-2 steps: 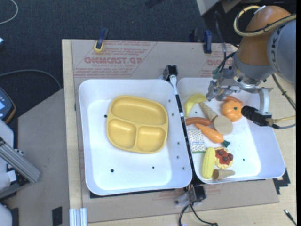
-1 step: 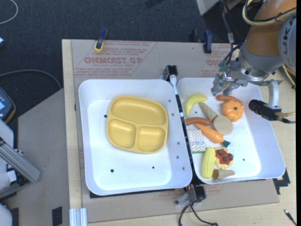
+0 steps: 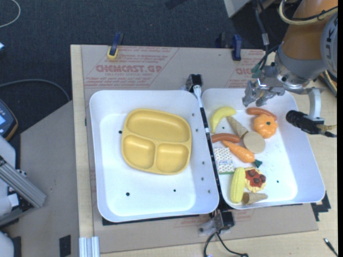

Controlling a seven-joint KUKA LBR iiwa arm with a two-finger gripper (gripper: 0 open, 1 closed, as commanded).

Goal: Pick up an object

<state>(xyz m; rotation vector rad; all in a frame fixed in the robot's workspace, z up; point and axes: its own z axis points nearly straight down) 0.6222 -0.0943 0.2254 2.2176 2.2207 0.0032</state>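
From the camera view, the gripper (image 3: 256,96) hangs over the far edge of the right bin (image 3: 305,170), its fingers (image 3: 250,99) pointing down, slightly apart, with nothing between them. Just beside them, toward the near side, lies a small red sausage (image 3: 261,112), its long axis running roughly left to right and curving a little. Touching it from below sits an orange pumpkin (image 3: 265,126).

The right bin holds a cluster of toy food along its left half. A yellow banana (image 3: 222,114) curves near the dividing wall, its ends pointing left and downward. An ice-cream cone (image 3: 236,126) lies slanted, tip toward the far left, next to a tan round disc (image 3: 254,142). A hot dog (image 3: 225,138) lies across, and a carrot (image 3: 241,153) points toward the near right. A corn cob (image 3: 237,184) lies lengthwise toward the near rim, beside a pizza slice (image 3: 255,180).

The left bin (image 3: 107,159) holds a yellow three-compartment plate (image 3: 156,141). Both bins rest on the desk (image 3: 139,63).
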